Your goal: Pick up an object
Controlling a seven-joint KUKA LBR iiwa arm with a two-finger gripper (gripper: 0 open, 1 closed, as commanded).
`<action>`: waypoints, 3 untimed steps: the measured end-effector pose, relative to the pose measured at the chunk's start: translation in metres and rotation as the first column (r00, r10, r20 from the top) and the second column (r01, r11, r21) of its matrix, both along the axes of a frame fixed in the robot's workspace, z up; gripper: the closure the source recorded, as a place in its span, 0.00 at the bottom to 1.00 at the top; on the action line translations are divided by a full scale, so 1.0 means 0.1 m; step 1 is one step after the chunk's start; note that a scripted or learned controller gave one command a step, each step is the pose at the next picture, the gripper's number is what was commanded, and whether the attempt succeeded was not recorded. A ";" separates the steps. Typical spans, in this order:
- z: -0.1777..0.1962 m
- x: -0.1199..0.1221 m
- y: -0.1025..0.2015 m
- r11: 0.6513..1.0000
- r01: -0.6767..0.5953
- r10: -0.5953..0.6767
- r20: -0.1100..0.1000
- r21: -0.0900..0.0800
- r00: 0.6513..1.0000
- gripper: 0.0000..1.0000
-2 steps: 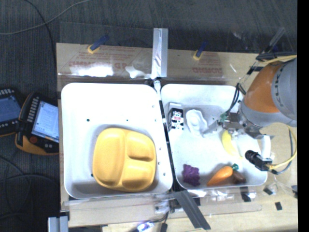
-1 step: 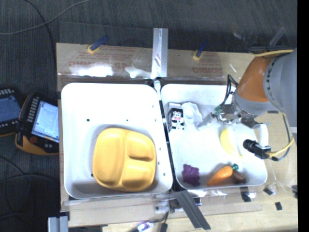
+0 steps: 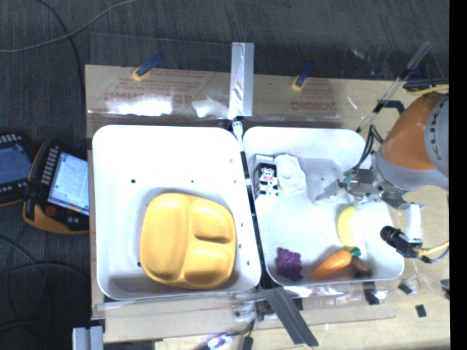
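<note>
The tool (image 3: 349, 183) is seen at the right bin's (image 3: 321, 138) right side; whether it is clenched or released cannot be told. A yellow banana-like piece (image 3: 346, 225) lies just below it, a toy carrot (image 3: 333, 263) lower still. A straight descent over one piece is advised.

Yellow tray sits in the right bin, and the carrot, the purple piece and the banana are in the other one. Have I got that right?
Not quite. The camera view shows the yellow tray in the left bin. The carrot, the purple piece and the banana are in the other one, the right bin.
</note>
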State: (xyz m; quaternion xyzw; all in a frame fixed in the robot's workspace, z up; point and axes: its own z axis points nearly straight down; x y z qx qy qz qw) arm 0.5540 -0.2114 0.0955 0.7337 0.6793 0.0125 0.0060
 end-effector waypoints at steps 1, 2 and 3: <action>-0.03 -0.42 0.10 0.999 -0.052 0.052 -0.007 -0.012 0.999 0.00; 0.05 -0.42 0.10 0.999 -0.052 0.052 -0.005 -0.012 0.999 1.00; 1.20 0.17 0.73 1.000 0.004 -0.005 -0.028 -0.011 1.000 1.00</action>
